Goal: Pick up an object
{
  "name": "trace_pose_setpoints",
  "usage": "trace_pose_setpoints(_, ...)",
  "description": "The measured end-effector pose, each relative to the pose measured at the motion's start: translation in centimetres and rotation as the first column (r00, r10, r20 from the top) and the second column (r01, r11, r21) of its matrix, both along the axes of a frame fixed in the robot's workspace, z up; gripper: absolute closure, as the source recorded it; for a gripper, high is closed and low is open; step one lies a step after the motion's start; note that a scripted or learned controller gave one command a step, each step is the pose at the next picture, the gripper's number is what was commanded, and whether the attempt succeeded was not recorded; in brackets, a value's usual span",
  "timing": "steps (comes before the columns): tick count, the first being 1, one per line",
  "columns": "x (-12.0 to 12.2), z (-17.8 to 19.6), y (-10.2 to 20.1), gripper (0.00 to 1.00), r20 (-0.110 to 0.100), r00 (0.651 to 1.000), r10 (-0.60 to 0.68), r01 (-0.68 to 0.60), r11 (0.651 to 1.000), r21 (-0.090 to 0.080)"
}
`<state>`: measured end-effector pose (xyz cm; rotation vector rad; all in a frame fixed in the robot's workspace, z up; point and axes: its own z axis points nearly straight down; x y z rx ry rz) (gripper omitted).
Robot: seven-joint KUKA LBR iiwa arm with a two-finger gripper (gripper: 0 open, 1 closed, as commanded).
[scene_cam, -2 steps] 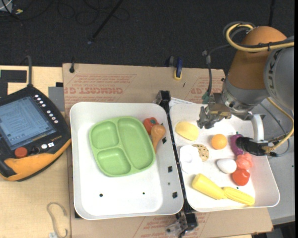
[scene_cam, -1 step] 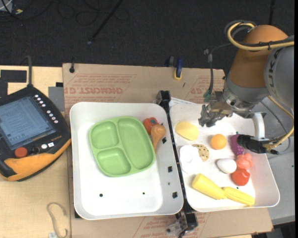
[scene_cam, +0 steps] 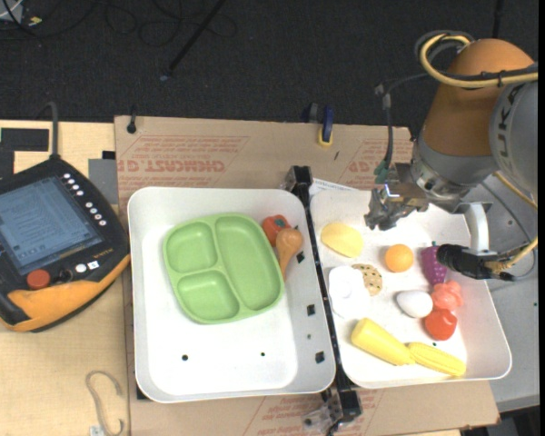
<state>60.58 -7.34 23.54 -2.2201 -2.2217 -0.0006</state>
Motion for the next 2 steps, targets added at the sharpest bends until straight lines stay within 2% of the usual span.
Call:
trace_pose_setpoints(1, 1.4, -0.5, -0.7, 1.0, -0.001, 1.0, 0.001, -0.001, 1.0, -0.001)
trace_pose_setpoints(2, 0.4, -1.9, -0.1, 1.0, -0.005, 1.0, -0.001, 0.001, 1.0, 0.0)
